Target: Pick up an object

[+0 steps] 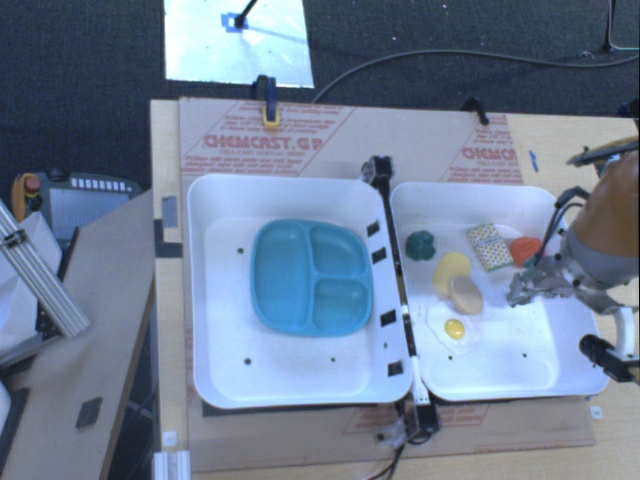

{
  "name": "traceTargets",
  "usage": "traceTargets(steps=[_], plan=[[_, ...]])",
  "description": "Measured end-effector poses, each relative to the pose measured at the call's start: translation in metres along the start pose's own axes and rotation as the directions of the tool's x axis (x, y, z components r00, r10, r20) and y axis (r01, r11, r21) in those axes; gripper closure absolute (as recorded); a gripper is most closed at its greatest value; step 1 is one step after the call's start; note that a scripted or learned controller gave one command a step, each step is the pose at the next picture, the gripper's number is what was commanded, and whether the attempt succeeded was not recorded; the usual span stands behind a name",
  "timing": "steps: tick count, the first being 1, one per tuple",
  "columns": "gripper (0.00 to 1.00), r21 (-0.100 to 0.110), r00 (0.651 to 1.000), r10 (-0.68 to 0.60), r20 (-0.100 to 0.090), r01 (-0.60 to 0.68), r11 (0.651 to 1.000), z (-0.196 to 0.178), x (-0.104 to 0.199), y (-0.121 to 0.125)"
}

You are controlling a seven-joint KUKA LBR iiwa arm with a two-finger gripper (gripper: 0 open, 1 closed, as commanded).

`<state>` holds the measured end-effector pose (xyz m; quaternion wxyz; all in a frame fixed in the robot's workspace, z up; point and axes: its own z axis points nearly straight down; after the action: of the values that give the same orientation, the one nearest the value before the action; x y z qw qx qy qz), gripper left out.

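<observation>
Arm: showing a rounded orange band over a pale grey wrist section. Thin dark cable looping along its left side. Gripper: appearing as a small grey metal assembly, its detail blurring. Black fitting with a white part beside it sitting below the wrist.

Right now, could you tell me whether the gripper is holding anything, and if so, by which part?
Nothing shows between the fingers of the gripper; it hangs over the right bin, apart from the toy food.
</observation>
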<state>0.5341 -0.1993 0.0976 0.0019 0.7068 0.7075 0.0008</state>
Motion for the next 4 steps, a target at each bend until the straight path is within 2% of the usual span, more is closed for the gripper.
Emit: traceTargets(steps=[1,3,4], plan=[[1.00,-0.001,1.000,-0.001,0.000,0.001,1.000,-0.045,0.000,-0.004],[1.00,-0.003,1.000,-0.004,0.001,0.004,1.000,-0.149,-0.005,0.012],[1.00,-0.001,1.000,-0.004,0.000,0.004,1.000,-0.171,-0.006,0.013]])
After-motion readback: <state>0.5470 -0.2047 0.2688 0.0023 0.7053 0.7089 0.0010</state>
